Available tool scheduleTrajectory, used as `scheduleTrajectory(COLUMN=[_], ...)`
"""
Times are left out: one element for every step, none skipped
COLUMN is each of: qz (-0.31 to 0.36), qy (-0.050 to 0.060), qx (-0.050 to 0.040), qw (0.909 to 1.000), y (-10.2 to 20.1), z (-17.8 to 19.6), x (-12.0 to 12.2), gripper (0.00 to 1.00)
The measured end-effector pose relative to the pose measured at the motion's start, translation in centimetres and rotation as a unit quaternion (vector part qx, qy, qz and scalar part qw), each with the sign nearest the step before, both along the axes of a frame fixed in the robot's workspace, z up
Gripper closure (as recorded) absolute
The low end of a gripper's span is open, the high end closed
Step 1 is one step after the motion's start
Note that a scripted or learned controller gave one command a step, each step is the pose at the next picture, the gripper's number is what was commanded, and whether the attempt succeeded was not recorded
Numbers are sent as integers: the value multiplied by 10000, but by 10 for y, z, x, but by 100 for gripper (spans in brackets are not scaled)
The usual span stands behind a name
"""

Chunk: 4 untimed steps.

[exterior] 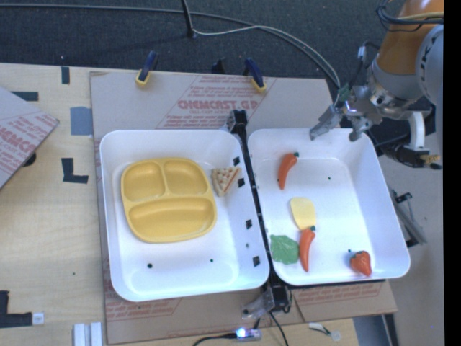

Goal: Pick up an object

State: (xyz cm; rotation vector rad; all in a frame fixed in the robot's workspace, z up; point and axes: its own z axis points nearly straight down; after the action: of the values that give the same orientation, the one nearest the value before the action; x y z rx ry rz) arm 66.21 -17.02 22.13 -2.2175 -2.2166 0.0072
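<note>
My gripper (pixel 337 129) hangs over the far rim of the right bin (pixel 382 193), its two fingers spread open with nothing between them. In that bin lie an orange pepper (pixel 287 169) near the back left, a yellow piece (pixel 303 212) in the middle, a second orange pepper (pixel 307 249) below it, a green leafy item (pixel 284 249) at the front left, and a red strawberry-like item (pixel 361 262) at the front right. The nearest object, the back pepper, is left of and below the gripper.
The left bin (pixel 144 276) holds a yellow divided tray (pixel 168 198) and a waffle-patterned wedge (pixel 225 179) beside the divider. Blue and yellow clamps (pixel 146 68) grip the cardboard's far edge. Cables cross the dark floor behind.
</note>
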Motion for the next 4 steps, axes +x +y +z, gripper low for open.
scheduleTrajectory(qz=[6,3,6,7], qy=[-37,-10,-19,-38], qx=[-6,-2,-3,-9], qw=[10000,10000,10000,10000], y=[0,-5,-1,-1], z=[4,-57,-102,-137], x=[2,-2,-8,-8], gripper=[0,0,0,0])
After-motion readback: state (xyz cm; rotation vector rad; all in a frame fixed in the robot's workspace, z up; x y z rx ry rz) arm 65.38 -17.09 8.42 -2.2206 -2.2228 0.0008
